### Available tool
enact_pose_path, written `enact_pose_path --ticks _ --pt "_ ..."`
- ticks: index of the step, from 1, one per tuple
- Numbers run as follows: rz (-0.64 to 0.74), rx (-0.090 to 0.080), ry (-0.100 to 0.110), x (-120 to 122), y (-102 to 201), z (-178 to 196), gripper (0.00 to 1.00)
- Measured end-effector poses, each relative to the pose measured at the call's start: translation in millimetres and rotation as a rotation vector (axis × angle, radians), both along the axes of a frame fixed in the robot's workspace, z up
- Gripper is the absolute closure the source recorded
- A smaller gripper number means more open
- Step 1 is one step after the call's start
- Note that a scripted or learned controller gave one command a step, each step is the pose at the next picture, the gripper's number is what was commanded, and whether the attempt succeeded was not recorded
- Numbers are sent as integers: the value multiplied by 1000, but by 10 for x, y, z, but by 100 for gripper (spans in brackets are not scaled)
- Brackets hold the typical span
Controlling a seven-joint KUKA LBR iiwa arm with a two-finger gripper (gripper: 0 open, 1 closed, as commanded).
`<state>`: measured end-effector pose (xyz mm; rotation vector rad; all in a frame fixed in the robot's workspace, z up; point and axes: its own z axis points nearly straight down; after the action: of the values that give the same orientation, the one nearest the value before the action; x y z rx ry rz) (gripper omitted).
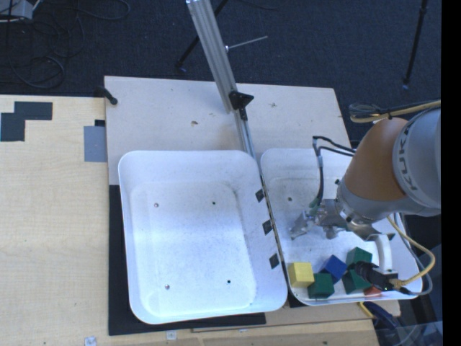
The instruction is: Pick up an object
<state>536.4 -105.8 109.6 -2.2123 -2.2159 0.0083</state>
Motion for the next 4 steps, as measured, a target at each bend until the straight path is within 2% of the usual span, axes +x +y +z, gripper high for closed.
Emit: enact_pose_path --ticks 1,2,3,4 --pt "2 -1 -13 -407 1047 834 0" --pt "-4 -5 -17 -484 675 1694 0" --pt "2 -4 -8 -493 696 1650 0" --pt "-8 -5 -4 -172 -13 1054 0"
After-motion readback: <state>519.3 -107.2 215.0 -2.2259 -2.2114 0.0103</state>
